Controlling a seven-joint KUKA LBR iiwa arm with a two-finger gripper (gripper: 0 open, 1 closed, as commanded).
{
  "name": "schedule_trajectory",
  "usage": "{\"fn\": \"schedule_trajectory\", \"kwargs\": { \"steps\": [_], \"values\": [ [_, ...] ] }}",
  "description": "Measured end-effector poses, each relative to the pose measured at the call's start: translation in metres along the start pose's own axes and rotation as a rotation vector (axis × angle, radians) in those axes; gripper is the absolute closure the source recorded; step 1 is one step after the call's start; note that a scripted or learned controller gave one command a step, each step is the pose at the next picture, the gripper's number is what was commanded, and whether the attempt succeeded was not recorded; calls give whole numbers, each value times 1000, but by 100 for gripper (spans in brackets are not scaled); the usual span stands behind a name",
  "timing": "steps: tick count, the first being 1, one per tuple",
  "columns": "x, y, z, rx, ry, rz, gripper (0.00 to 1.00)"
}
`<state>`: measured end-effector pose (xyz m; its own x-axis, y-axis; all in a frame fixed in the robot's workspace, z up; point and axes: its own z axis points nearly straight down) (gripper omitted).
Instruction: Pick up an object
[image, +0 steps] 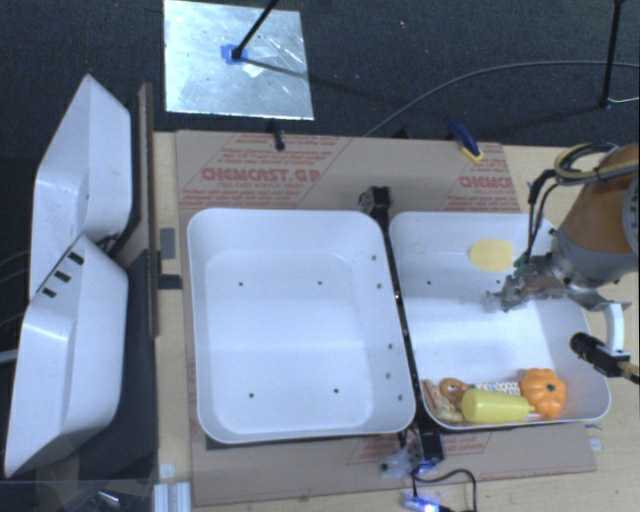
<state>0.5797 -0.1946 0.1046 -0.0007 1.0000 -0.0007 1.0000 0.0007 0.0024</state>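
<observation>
The task names no single object, and the right bin (440, 340) holds several. A flat pale yellow disc (491, 254) lies near the bin's 12 o'clock edge. Along the 6 o'clock wall sits a cluster: a yellow lemon-like piece (494, 406), an orange pumpkin (543, 391) touching it at its 3 o'clock side, a small orange ring (452, 388) at its 10 o'clock, and a pale beaded strip (497, 386) just above it. The cluster presses into the bin's lower corner, the items touching one another.

The gripper (512, 291) hovers low over the bin's upper half, at about 5 o'clock from the disc and near it, well apart from the cluster. Whether its tips are apart or together cannot be told; the metal parts blur into a grey mass, and nothing is seen between them. The arm (600, 225) enters from 3 o'clock, its orange band above the wrist, with dark cables looping over it.

The left bin (290, 320) sits just beside the right one, their rims touching along a dark centre strip. Both rest on a cardboard sheet (330, 170). At 12 o'clock beyond the cardboard lies a shiny metal plate (240, 60). At 9 o'clock two more white bins (70, 300) lean stacked on edge.
</observation>
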Motion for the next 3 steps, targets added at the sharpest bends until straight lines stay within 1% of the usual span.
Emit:
{"fn": "schedule_trajectory", "kwargs": {
  "steps": [1,2,3],
  "values": [
    [1,-9,-52,-3,-1,1,100],
    [6,-3,-98,-3,0,-1,100],
    [9,7,-156,-3,-1,-1,100]
  ]
}}
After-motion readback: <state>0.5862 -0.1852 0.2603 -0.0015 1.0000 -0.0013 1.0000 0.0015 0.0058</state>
